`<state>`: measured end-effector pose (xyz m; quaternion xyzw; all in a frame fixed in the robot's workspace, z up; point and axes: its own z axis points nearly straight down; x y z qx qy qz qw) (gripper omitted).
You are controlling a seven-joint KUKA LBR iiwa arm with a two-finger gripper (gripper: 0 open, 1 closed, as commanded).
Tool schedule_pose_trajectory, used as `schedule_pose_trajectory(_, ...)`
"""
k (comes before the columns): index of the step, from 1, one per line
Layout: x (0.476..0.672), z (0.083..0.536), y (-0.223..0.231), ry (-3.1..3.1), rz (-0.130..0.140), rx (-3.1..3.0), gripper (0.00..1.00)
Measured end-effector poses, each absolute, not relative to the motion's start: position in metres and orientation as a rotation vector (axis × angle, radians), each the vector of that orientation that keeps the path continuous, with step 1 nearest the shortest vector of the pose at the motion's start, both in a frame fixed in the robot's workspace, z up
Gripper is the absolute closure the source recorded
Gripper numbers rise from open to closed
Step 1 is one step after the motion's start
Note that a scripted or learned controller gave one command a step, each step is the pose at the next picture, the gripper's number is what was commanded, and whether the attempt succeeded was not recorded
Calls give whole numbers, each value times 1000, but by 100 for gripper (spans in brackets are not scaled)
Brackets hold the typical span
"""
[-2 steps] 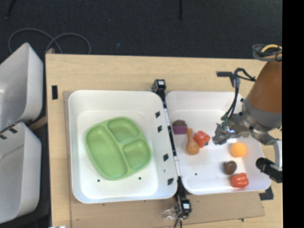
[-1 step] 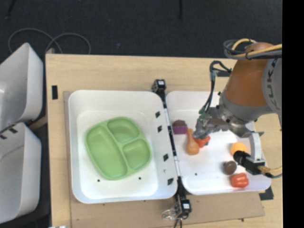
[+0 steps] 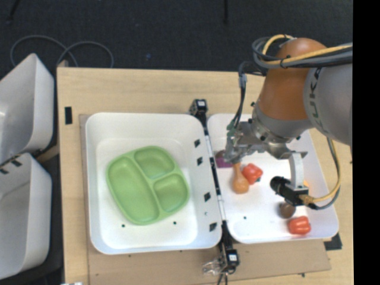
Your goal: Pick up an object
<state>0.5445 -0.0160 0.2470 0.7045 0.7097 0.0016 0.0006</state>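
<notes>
Nearest the camera, low on the bench, the white divider (image 3: 211, 177) between the two bins serves as the landmark for everything else. Left of that divider, the left bin (image 3: 98, 224) holds a green sectioned plate (image 3: 148, 184), lying flat and well apart from the divider. Just right of the divider sits a small purple piece (image 3: 221, 160), partly hidden under the gripper (image 3: 234, 149), which hangs low over it; whether it is spread or pinched together I cannot tell, since the wrist covers it. A little further right of the divider lie an orange pear-shaped toy (image 3: 240, 181) and a red pepper-like toy (image 3: 253, 172), touching each other. Far right of the divider are a brown round piece (image 3: 287, 209) and a second red toy (image 3: 298, 225), close together in the right bin (image 3: 261, 233).

These look like small hollow plastic play foods: probably light, stiff and smooth, so likely to skid or roll. My judgement is that the orange toy's narrow neck offers the surest hold.
</notes>
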Motion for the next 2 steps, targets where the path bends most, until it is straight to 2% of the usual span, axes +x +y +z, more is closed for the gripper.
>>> schedule_pose_trajectory(1,560,245,27,2229,3,2213,100)
schedule_pose_trajectory(2,587,250,65,2228,4,2213,100)
